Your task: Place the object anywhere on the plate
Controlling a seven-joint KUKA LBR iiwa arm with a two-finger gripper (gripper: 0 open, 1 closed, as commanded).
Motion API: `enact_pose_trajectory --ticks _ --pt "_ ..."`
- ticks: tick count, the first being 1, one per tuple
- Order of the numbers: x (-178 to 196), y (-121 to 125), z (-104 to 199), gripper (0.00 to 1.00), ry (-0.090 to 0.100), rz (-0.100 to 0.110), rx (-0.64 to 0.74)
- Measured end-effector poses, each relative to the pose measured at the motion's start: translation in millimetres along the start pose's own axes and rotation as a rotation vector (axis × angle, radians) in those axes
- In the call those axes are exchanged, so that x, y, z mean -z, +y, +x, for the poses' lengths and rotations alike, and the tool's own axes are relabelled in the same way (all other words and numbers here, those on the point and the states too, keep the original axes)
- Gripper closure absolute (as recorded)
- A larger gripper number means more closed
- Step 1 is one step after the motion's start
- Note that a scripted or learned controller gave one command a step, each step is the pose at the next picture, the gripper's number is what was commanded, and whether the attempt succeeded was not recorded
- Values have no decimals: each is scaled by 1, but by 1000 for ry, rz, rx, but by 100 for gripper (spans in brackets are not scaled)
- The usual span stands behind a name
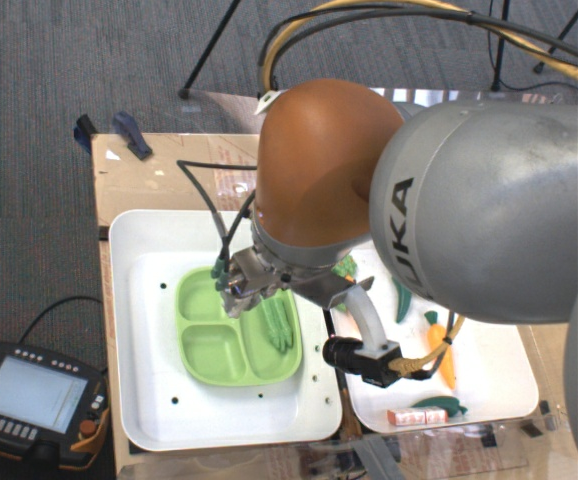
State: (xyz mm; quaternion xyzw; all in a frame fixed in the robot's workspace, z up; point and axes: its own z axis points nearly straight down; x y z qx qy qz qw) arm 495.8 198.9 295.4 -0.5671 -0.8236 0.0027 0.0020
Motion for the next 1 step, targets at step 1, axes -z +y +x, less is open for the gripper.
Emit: enact_pose_trajectory --ticks 1 --pt "49 -37 -43 100 -1 -7 92"
